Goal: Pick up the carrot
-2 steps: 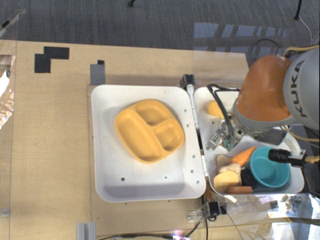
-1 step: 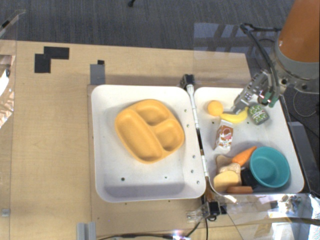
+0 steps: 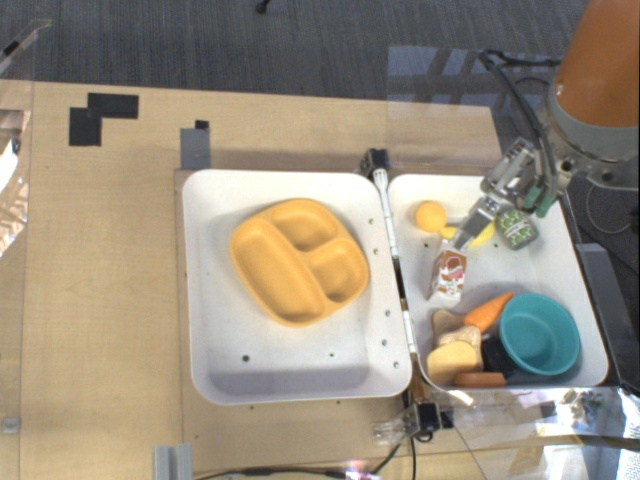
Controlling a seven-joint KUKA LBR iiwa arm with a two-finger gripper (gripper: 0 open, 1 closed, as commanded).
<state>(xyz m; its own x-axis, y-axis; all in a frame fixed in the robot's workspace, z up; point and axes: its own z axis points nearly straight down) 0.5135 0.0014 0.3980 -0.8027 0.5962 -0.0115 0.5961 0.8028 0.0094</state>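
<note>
Inventory, counted. Two shallow white bins sit side by side on the bench: the left bin (image 3: 210, 368) and the right bin (image 3: 590, 298). The left bin contains one item, a yellow divided plate (image 3: 298, 260) with three compartments, lying flat near the bin's centre.

The right bin holds the following, one of each unless noted:
- One carrot (image 3: 487, 312), orange, lying tilted in the near half of the bin, touching the rim of the teal cup.
- One teal cup (image 3: 539, 334), opening upward, at the near right corner.
- One small yellow ball-shaped fruit (image 3: 430, 215) near the far left of the bin.
- One small sachet or bottle with a red and white label (image 3: 449, 273), between the fruit and the carrot.
- One green-labelled small container (image 3: 517, 229), just beside my fingers.
- A cluster of pale and tan food pieces (image 3: 455, 353) at the near left corner; I cannot count these reliably.

My gripper (image 3: 470, 230) hangs over the far half of the right bin, well apart from the carrot. A yellow object lies at my fingertips; I cannot tell whether my fingers are spread, pressed together or pinching it.

Surface and room. The bench (image 3: 90, 298) is light wood, with black tape patches (image 3: 100, 116) at its far left. Beyond the bench is dark grey carpet (image 3: 300, 28). Cables (image 3: 520, 78) run along my arm at the right, and wiring lies at the near bench edge.
</note>
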